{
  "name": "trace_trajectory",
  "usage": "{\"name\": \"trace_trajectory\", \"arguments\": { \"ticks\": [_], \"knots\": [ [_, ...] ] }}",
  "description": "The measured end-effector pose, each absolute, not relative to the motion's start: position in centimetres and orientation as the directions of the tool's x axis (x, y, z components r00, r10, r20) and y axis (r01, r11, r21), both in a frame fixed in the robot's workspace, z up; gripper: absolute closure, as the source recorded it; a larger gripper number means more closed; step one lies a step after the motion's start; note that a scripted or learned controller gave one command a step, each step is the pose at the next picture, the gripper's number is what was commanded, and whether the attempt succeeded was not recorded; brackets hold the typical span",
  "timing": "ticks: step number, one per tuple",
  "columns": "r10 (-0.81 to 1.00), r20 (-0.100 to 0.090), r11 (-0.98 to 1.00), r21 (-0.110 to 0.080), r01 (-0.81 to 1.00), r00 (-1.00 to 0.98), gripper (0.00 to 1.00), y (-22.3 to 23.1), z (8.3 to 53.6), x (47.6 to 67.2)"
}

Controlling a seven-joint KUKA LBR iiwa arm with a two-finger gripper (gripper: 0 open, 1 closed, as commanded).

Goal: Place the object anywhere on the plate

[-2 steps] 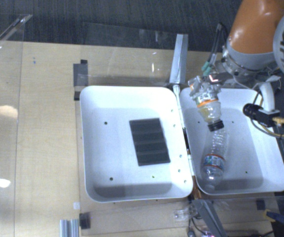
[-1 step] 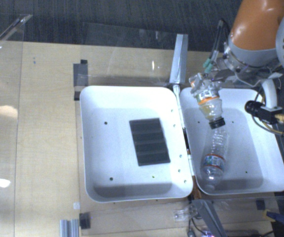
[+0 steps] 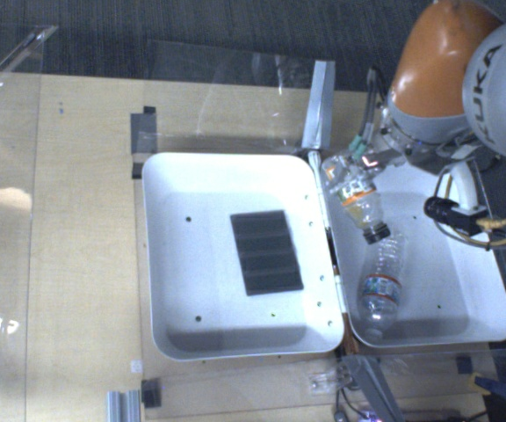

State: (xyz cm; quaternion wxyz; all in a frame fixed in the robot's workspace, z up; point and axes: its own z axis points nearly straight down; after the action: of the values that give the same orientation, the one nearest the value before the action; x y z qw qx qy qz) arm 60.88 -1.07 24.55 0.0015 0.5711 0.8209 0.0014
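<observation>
1. Clear plastic was what we saw at the hand: a small bottle with an orange label band and a dark cap hung slanted beneath it, cap end lowest, over the near-left part of the right bin.
2. We could not tell whether the hand was clenched on that bottle or merely above it; the wrist hid the contact.
3. We judged the slanted bottle to be the object of the task, lifted clear of the bin floor so it could cross the rim between the bins.
4. A second clear bottle lay on its side on the right bin's floor, just below the first, apart from it.
5. In the left bin rested the dark ribbed plate, near the middle and bare, well apart from the hand.
6. On the grey arm we read "KUKA"; the bottle labels were too small to read.
7. Both bins sat on the pale wooden surface.
</observation>
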Motion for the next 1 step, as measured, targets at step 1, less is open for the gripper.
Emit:
{"name": "trace_trajectory", "arguments": {
  "ticks": [1],
  "knots": [
    [0.840,-0.002,0.543,0.005,0.840,-0.543,1.00,5.14,26.65,59.48]
  ]
}}
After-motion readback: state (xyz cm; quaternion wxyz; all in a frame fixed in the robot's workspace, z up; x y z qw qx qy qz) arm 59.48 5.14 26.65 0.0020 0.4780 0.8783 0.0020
